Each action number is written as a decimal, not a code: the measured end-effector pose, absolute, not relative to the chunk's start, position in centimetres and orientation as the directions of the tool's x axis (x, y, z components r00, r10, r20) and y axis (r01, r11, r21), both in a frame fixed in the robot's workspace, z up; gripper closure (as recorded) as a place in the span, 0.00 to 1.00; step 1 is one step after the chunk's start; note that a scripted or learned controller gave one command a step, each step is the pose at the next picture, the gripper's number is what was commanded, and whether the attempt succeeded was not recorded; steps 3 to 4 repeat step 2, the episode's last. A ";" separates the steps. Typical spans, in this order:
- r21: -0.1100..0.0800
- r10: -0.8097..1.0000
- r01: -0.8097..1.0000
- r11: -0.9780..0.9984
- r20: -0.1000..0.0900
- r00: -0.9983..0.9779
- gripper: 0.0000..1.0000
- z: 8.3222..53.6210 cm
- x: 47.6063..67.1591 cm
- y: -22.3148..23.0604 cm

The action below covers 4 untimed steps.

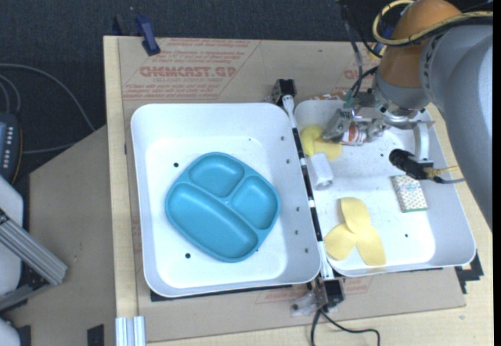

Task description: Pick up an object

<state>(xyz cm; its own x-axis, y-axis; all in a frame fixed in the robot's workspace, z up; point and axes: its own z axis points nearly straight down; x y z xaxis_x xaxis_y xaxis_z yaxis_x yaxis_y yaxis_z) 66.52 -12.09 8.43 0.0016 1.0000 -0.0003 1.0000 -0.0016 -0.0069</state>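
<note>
Currently my gripper (354,127) sits low at the far end of the right bin (450,246), close above a small yellow piece (317,142) near the divider. Whether it is open or closed, I cannot tell. Step in hand, by my judgement: the approach to a pick. Next move calls for closing squarely on one item, then lifting straight. The left bin (149,180) holds a blue tray (221,205).
</note>
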 end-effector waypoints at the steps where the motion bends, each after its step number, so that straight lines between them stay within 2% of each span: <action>1: -0.004 1.000 1.000 0.000 -0.002 0.000 1.00 9.6 66.6 -12.1; 2: -0.001 1.000 1.000 0.001 0.001 -0.001 1.00 18.5 60.5 -3.5; 4: -0.001 1.000 1.000 0.001 0.001 -0.001 1.00 18.5 60.5 -3.5</action>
